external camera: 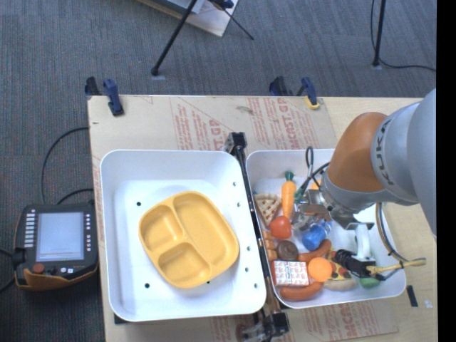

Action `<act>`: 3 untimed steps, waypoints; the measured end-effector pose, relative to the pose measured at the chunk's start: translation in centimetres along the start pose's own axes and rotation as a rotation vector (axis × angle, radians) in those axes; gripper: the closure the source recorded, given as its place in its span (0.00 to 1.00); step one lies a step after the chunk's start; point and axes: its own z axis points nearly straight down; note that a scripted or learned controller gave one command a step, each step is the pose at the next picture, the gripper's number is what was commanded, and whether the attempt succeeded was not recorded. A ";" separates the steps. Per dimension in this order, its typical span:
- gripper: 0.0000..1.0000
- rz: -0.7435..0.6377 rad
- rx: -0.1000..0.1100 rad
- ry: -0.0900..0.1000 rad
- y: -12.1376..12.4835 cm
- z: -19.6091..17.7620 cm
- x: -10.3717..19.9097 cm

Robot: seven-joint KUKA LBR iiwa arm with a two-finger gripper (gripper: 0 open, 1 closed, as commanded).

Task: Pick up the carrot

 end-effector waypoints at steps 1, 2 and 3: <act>1.00 0.070 -0.001 0.000 -3.6 0.0 1.6; 1.00 0.257 -0.001 -0.001 -4.8 -10.0 8.4; 1.00 0.562 -0.001 -0.001 -5.5 -10.0 9.8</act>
